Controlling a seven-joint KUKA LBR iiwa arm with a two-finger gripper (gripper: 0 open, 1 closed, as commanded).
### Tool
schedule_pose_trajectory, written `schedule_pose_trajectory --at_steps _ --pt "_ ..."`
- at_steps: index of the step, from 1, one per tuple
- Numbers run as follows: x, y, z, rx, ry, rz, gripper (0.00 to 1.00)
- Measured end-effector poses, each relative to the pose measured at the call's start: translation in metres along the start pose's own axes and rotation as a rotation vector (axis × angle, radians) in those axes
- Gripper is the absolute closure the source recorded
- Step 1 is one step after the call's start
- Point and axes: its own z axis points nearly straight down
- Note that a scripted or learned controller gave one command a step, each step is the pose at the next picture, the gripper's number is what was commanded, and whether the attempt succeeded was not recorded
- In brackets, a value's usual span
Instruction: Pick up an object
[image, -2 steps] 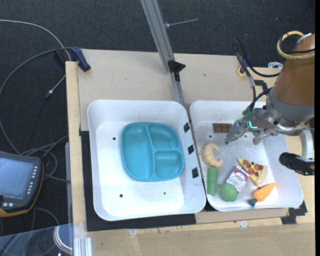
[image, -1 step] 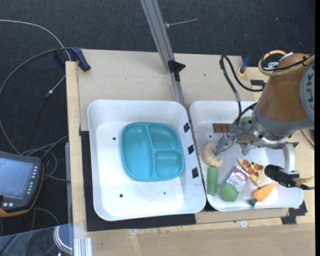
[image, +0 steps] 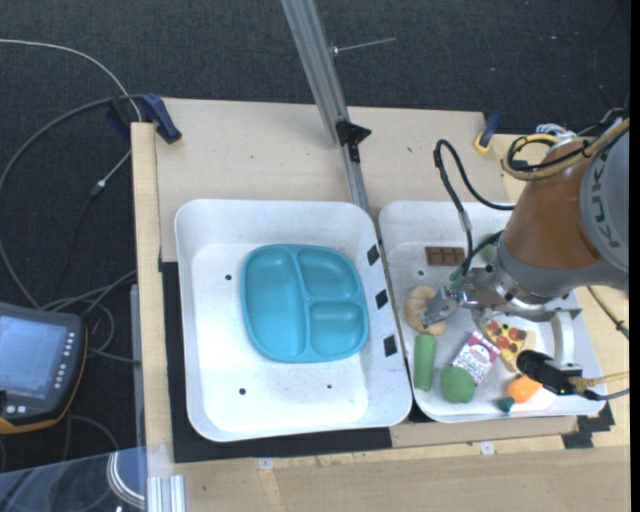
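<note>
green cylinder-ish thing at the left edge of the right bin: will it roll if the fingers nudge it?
Probably. The green cylinder looks long and rounded and lies flat on the right bin's floor, so a sideways nudge would likely roll it. It looks like smooth plastic toy food, so likely light, stiff and somewhat slippery. The rounder green piece beside it may stop it.

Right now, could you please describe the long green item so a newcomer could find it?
Look in the right bin, along its left wall near the front. The long green item lies there lengthwise, a slim cucumber-like stick. Its green neighbour is short and rounded.
</note>
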Motion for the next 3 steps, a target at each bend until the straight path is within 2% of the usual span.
schedule_pose_trajectory --at_steps 1,2,3 --pt "0.001 -0.001 0.053 0.0 0.001 -0.001 0.0" --pt "0.001 0.001 0.039 -0.008 0.0 -0.001 1.0" --pt "0.001 0.004 -0.004 -0.012 -0.003 -0.002 1.0"
